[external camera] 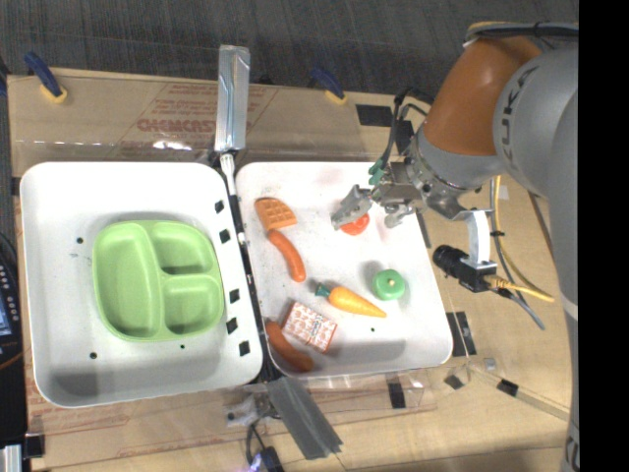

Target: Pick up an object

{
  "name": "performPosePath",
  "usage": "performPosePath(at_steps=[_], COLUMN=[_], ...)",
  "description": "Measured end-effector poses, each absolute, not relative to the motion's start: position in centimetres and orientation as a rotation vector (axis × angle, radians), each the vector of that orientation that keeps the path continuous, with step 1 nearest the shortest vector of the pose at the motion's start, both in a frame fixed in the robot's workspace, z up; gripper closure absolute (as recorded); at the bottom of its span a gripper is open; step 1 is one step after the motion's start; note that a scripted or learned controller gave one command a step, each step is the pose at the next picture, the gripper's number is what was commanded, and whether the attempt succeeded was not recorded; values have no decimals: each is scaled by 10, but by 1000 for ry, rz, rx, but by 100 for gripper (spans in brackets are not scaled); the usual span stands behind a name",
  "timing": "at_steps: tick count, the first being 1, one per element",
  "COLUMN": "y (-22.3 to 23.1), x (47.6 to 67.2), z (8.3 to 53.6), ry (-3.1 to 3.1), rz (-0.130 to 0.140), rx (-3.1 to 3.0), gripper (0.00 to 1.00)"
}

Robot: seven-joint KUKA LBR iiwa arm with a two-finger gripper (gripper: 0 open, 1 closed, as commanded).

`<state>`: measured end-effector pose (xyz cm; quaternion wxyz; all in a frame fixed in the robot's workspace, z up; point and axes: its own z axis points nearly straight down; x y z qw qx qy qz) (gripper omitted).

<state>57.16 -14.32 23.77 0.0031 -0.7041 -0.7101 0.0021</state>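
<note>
Two white bins sit side by side on the bench. Gripper (371, 207) hangs over the right bin (413, 337), fingers spread around a red tomato (357, 224). Nearby lie a carrot (350, 301) and sausage (287, 254).

2 white bins: left bin (39, 264), right bin (423, 303). 1 green divided plate (157, 278), in left bin. In right bin, 7 items: 1 waffle (276, 212) at far left, 1 sausage (288, 255) just near of it, 1 carrot (350, 301) mid, 1 green round piece (389, 284) to its right, 1 red piece (355, 224) at far side, 1 patterned box (311, 326) near edge, 1 more sausage (288, 350) beside box. 2 blue clamps, far desk edge: (45, 77) and (327, 82).
</note>
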Motion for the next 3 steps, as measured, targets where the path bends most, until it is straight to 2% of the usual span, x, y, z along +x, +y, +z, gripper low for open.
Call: performPosePath(at_steps=[1,2,3], y=[-96,-107,-107], x=[548,591,590], z=[91,91,99], ry=[-2158,-2228,-2229], rz=[5,4,9], rx=[-2277,-2209,-2202], gripper=[0,0,100])
